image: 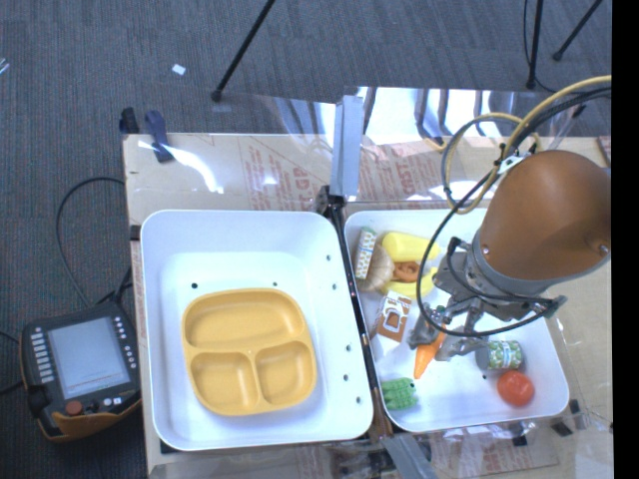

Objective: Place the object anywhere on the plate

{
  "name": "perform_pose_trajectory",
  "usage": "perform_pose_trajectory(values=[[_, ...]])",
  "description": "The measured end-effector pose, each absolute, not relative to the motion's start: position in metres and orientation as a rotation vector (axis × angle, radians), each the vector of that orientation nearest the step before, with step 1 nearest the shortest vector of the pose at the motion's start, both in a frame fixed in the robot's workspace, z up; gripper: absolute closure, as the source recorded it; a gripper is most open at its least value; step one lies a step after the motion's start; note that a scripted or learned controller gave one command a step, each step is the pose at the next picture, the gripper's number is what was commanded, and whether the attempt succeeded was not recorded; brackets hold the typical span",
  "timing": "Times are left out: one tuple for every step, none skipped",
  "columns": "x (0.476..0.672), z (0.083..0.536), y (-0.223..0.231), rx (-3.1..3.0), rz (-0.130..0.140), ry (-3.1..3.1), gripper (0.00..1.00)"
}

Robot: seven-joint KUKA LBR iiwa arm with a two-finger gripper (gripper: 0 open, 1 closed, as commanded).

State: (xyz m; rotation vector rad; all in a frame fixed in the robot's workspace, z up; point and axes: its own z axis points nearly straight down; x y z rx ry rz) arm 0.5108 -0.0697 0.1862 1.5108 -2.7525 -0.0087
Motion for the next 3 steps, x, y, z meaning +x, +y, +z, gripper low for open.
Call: perform_pose_trajectory(values=[[0.540,0.260,0.004,1.415,0.000,-2.814,1.00],[0.533,0.311,0.080,1.303,-0.003,-2.864,1.00],[0.533,0.309,0.079,1.297,-0.004,-2.863,0.00]])
